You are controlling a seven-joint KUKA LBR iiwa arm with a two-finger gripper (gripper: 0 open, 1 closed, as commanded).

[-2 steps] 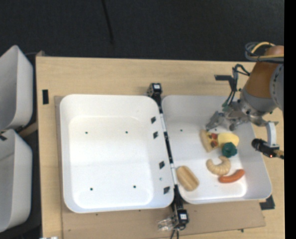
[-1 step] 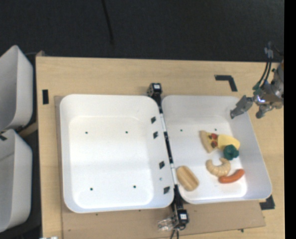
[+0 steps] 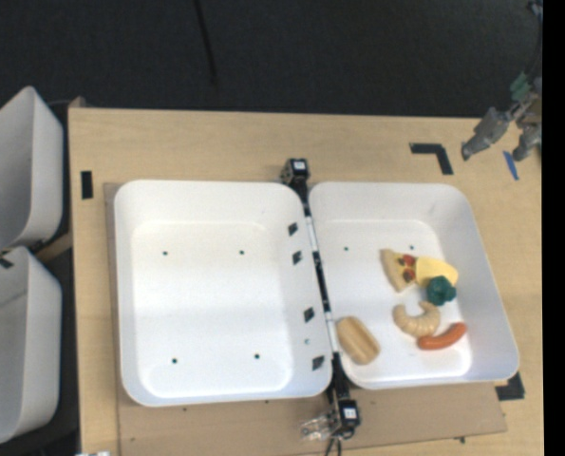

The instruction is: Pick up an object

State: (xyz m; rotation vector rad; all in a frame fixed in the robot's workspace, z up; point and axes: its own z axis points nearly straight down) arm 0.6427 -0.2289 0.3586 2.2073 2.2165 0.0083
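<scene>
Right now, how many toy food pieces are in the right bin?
5, clustered right: pizza slice, yellow wedge, green piece, croissant, sausage. A bread roll lies on the bin's left rim.

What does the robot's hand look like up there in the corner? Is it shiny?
The hand looks like thin grey metal prongs, a bit pale and dull rather than shiny. There is a greenish part above it and a small blue bit beside it. It is too small and blurry to tell more.
</scene>
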